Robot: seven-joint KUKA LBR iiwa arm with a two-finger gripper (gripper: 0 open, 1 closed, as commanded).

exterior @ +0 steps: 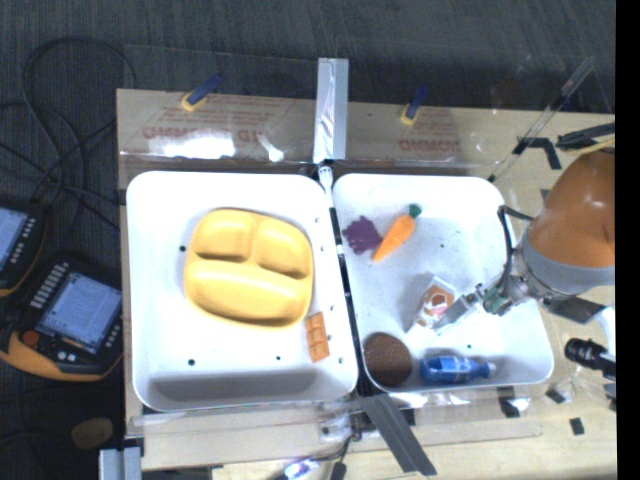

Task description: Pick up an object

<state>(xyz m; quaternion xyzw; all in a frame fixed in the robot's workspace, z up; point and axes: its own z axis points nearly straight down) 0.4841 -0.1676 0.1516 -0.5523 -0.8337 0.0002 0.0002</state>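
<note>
In the right bin (520, 363), near edge, a blue bottle (455, 369) lies lengthwise left-right beside a brown ball (388, 358). Behind them, the gripper (462, 307) touches a small box (435, 304); whether its jaws are open is unclear. Farther back, a carrot (396, 234) points down-left.

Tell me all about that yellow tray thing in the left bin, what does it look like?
The yellow tray is a rounded, glossy piece that looks like moulded plastic, split into three shallow compartments: two smaller ones along the far side and one long one along the near side. It lies flat, open side up, slightly turned, in the middle of the left bin, resting on the bin's white floor. A small orange block lies close by its near right corner; whether they touch is unclear. The compartments look bare.
</note>
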